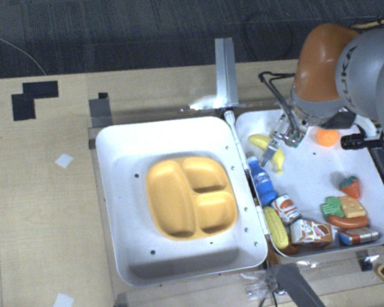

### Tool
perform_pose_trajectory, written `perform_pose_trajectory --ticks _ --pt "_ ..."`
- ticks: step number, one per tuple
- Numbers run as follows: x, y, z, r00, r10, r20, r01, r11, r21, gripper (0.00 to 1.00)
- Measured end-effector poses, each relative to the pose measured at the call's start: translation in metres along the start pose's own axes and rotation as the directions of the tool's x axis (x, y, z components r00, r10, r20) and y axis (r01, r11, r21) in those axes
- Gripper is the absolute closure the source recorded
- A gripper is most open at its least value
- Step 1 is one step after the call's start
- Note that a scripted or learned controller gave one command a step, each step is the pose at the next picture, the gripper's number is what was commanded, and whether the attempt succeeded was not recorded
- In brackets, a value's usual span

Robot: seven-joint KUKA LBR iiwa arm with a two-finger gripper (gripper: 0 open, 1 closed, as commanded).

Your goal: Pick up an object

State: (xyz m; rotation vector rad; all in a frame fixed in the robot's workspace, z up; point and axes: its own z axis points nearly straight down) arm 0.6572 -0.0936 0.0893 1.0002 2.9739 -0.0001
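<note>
Camera view. The claw point(279, 147) hung low over the right-hand shallow white bin point(376, 182), its tips at a small yellow banana-shaped plastic toy point(266, 148) near the bin's upper left corner. Whether the claw was spread or clenched could not be told, nor whether the toy sat between its tips. Judged from its look, the toy was light, rigid and smooth, so liable to slip; its curved middle seemed the surest place to pinch, across the narrow width. Just below the claw lay a blue plastic bottle point(261, 184) along the bin wall; to its right, an orange ball point(327, 137). Further below were a small can point(286, 210), a yellow corn cob point(276, 229) and mixed toy foods. Well to the claw's left, the other bin point(129, 261) carried a yellow divided tray point(190, 196).
</note>
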Motion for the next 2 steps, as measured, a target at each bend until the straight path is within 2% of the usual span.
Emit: perform_pose_trajectory --ticks 1,2 --pt "-0.002 0.004 -0.014 1.0 -0.006 0.013 0.006 1.0 -0.007 1.0" --pt "0.036 0.042 -0.1 0.973 0.229 0.003 -0.229 0.973 -0.008 1.0"
